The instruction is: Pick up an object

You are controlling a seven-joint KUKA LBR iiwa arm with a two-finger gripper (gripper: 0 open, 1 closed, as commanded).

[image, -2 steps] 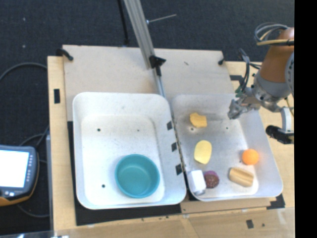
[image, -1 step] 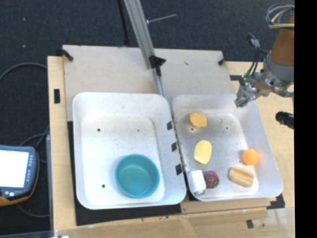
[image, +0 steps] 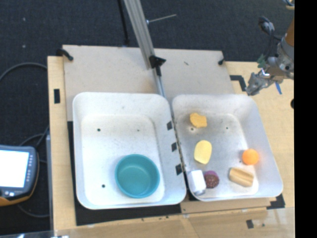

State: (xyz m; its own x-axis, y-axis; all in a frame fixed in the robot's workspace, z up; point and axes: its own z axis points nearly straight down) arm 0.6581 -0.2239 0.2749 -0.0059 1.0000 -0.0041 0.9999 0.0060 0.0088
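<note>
The right bin (image: pixel 257 118) holds several small objects: a yellow chunk (image: pixel 198 120) near its back, a pale yellow oval piece (image: pixel 203 151) in the middle, an orange ball (image: pixel 250 156), a tan wooden block (image: pixel 241 177), a dark maroon ball (image: pixel 212 179) and a white cylinder (image: pixel 197 181) at the front. A teal bowl (image: pixel 137 175) sits in the left bin (image: pixel 89 133). My gripper (image: pixel 253 86) hangs at the far right, above the bench just beyond the right bin's back corner, away from all the objects.
A slanted metal post (image: pixel 141 29) rises from the back between the two bins. A tablet-like device (image: pixel 16 172) lies off the bench at the left. Cables run over the dark floor around the bench.
</note>
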